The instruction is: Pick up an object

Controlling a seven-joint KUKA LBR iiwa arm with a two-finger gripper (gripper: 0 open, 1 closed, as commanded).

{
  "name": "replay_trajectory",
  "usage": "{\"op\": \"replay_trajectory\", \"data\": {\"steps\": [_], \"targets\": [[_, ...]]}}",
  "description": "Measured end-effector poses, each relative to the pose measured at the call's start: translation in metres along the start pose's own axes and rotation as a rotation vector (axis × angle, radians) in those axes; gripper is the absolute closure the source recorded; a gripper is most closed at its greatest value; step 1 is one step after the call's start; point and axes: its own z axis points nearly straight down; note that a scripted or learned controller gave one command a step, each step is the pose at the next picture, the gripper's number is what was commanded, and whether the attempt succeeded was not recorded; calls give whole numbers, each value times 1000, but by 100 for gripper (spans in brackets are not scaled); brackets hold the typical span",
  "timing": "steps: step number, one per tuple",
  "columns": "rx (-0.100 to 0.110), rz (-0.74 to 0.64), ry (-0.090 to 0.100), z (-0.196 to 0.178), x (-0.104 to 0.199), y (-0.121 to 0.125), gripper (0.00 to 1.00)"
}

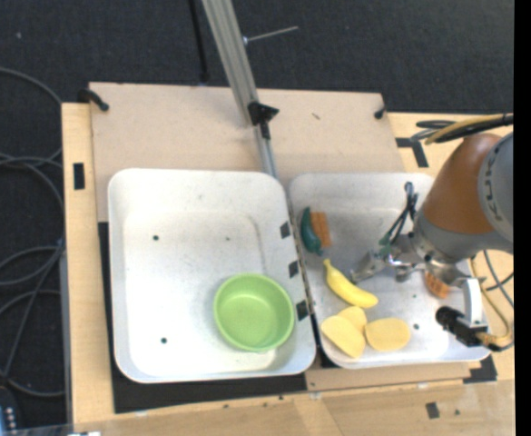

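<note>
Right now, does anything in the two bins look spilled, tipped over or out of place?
Nothing stands out. The green bowl sits upright in the left bin. The banana and yellow pieces lie loose in the right bin, near the gripper.

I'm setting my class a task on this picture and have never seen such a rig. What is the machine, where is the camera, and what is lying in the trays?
One camera looks down at a slant on a bench with two shallow white bins. The machine is a robot arm, grey with an orange band, reaching in from the right. Its tool hangs low over the right bin, above the bin floor near a yellow banana. Nothing can be seen held in it. That bin also holds pale yellow rounded pieces and a teal and orange item by its left wall. The left bin holds a green bowl.
</note>
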Motion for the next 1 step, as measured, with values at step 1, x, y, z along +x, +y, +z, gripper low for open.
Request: {"op": "replay_trajectory", "data": {"steps": [1], "targets": [[-6, 6, 0, -12, -1, 1, 100]]}}
